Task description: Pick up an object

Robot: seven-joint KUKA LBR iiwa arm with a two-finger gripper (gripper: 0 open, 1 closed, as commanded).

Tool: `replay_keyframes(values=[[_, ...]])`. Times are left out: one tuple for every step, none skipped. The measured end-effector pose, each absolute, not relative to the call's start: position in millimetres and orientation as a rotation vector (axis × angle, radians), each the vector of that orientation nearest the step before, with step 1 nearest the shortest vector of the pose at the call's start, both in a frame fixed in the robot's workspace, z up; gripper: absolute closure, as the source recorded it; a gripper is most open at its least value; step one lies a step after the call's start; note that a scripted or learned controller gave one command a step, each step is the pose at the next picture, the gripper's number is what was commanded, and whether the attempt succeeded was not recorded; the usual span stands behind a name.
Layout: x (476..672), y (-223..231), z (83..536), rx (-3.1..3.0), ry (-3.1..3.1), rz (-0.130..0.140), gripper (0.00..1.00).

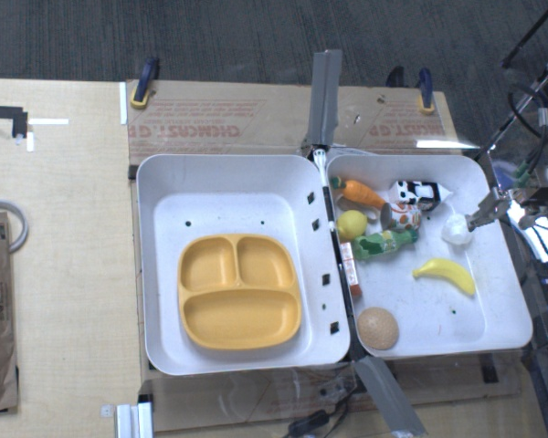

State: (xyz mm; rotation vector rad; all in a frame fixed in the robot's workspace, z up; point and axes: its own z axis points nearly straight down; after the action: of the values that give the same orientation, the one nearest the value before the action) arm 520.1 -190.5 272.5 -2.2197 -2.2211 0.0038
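Note:
The right bin (493, 331) holds several small objects. An orange carrot (363, 192) lies at the back, with a yellow lemon (352, 224) and a green item (384, 243) in front of it. A black-and-white cow toy (413, 194) sits behind a white ball (456, 231). A yellow banana (446, 275) lies to the right, and a brown round piece (378, 328) rests near the front wall. My gripper (487, 213) hangs at the bin's right side, just right of the white ball and above it. Nothing shows in its grasp.
The left bin (164, 245) holds a yellow divided plate (240, 291). A red-and-white stick (349, 267) lies along the wall between the bins. Cardboard (219, 117) lines the bench behind the bins, held by clamps (146, 82). Cables and a frame (534, 108) stand at the right.

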Motion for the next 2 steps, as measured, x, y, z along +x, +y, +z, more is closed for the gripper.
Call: replay_keyframes(values=[[520.6, -191, 281, -2.219, -2.222, 0.006, 1.00], [524.1, -201, 325, -1.669, -2.665, 0.001, 1.00]])
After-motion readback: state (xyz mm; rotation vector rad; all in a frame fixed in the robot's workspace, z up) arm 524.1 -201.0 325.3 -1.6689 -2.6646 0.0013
